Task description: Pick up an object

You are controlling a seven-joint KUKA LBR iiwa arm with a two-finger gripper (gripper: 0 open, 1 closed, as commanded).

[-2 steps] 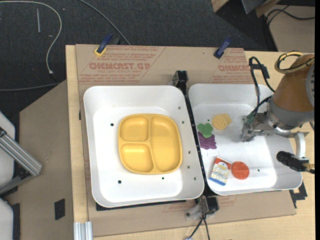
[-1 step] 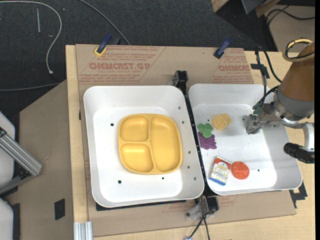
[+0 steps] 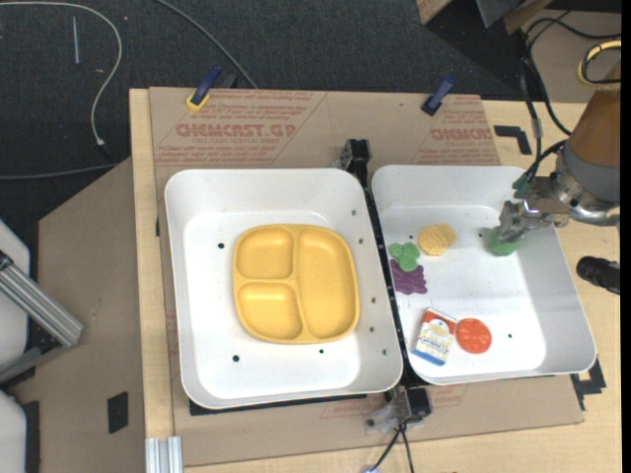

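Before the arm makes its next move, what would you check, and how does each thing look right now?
1. Gripper over the right bin: ok, it sits at the bin's far right.
2. Something within reach: ok, a green object lies right at the gripper.
3. Is the green object actually held: cannot tell.
4. Neighbours out of the way: ok, the yellow cookie, green and purple toys, orange disc and small carton lie apart.
5. Yellow divided plate: ok, in the left bin.

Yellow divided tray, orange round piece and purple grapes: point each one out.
Yellow divided tray point(image 3: 296, 284), camera view: on the ridge where its compartments meet.
Orange round piece point(image 3: 474, 336), camera view: its middle.
Purple grapes point(image 3: 410, 278), camera view: middle of the bunch.
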